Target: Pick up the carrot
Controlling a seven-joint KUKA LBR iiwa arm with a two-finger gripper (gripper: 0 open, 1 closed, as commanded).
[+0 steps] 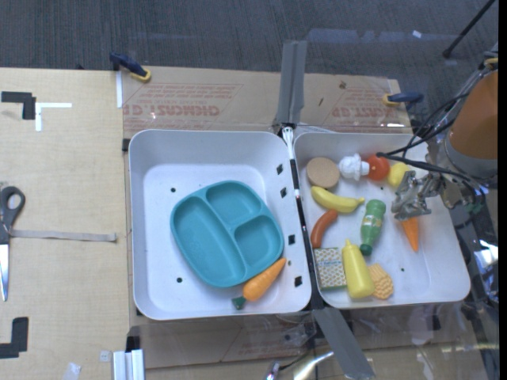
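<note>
Highest over the bench, and so closest to the lens, the arm (475, 125) reaches in from the right with its orange band showing; its gripper (411, 198) hangs over the right-hand part of the right bin (467, 279); whether it is open or closed I cannot tell, since metal and cables blur together there. Directly under it lies a small orange tapered piece (410, 233), point toward the near rim (touching the gripper or just below it, I cannot say).

Left of the gripper a green bottle (371, 224) lies tilted, with a banana (337, 199) above it and a red sausage-shaped piece (322, 226) beside that; along the far side sit a tan disc (322, 171), a white piece (351, 166), a red piece (378, 167) and a yellow piece (398, 172); toward the near rim lie a yellow squeeze bottle (357, 269), a corn cob (382, 279) and a green-and-yellow block (329, 266).

Across the divider, in the left bin (135, 212), the carrot (264, 279) lies slantwise with its green top toward the near rim, its orange end resting on the edge of a teal divided plate (226, 232), well apart from the gripper.
</note>
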